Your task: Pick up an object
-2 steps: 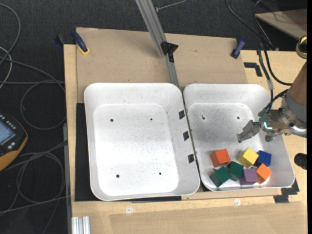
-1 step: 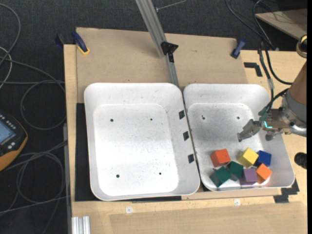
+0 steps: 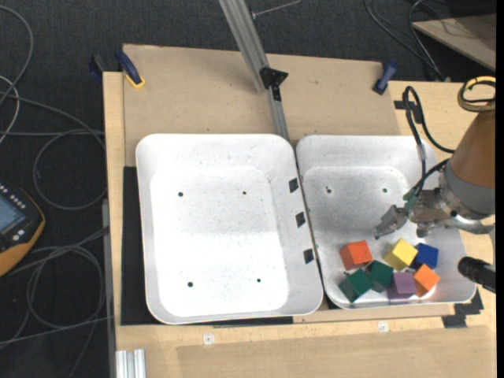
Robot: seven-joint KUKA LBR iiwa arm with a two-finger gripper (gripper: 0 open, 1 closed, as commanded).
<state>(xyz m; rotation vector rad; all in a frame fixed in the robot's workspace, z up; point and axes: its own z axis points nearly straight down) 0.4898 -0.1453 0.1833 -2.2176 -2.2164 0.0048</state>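
Several small blocks lie clustered in the near right corner of the right bin (image 3: 346, 172): a red-orange block (image 3: 357, 253), a yellow block (image 3: 402, 253), a blue block (image 3: 426, 256), an orange block (image 3: 426, 278), a purple block (image 3: 404, 283) and two green blocks (image 3: 370, 279). My gripper (image 3: 403, 227) hangs just above and behind the cluster, reaching in from the right. Its two grey fingers (image 3: 386, 224) are spread apart, open, with nothing between them. The yellow block sits closest beneath it.
The left bin (image 3: 157, 160) stands beside the right one, joined by a dark-clipped divider (image 3: 302, 219). A metal pole (image 3: 252, 42) rises behind the bins. Cables (image 3: 413, 116) trail along the arm at the right.
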